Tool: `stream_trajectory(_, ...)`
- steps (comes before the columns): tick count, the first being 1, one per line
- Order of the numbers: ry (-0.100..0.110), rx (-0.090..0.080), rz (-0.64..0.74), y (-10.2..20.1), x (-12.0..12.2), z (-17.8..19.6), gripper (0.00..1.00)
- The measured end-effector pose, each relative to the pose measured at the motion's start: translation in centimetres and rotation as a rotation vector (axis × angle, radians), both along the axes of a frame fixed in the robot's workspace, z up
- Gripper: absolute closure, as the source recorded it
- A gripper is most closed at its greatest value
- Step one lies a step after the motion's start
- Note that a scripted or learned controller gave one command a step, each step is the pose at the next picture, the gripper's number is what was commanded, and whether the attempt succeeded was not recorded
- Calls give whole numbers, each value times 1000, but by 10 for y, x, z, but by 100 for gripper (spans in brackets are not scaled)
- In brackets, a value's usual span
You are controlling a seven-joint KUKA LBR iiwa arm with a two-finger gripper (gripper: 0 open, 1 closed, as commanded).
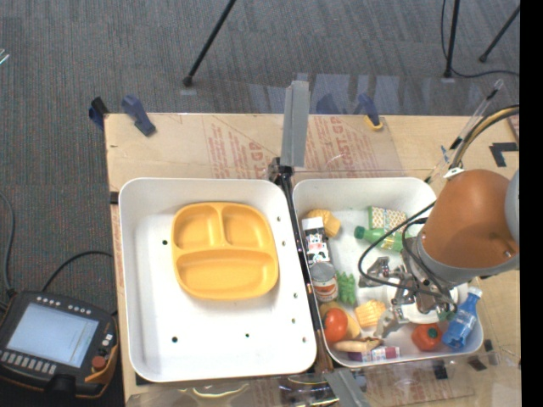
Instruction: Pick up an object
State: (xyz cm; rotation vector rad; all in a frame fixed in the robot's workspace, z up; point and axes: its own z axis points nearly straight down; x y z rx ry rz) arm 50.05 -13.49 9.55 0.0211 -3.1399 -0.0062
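The single camera sat fixed above the bench, looking down at a slant and facing the grey floor beyond its far edge. It stood far enough back to take in both white bins: the left bin and the right bin.

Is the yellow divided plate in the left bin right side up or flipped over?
Right side up. The yellow plate shows its three hollow sections facing the camera, lying flat in the left bin.
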Motion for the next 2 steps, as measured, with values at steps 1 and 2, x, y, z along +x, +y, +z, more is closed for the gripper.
stream_trajectory(1, -5, -2, 107, -49, 99, -8, 0)
stream_trajectory(2, -9, 0, 103, -49, 101, 3, 100)
